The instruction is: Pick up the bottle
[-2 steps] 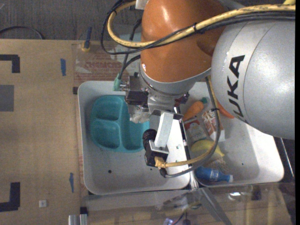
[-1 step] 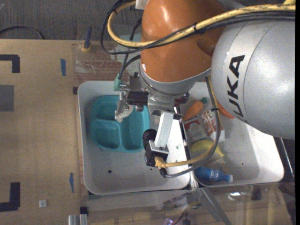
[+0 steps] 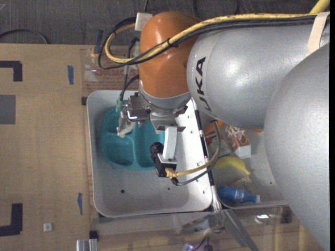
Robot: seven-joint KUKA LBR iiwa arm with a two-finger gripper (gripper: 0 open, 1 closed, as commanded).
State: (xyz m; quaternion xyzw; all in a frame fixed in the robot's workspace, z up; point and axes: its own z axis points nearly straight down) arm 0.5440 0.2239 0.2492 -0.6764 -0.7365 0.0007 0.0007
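The blue bottle (image 3: 238, 195) lies on its side in the right bin (image 3: 268, 181), long axis running three to nine o'clock, just below a yellow object (image 3: 233, 166). The pincer (image 3: 137, 120) hangs well apart at ten o'clock, over a teal item (image 3: 121, 145) in the left bin (image 3: 141, 192); its opening I cannot tell.
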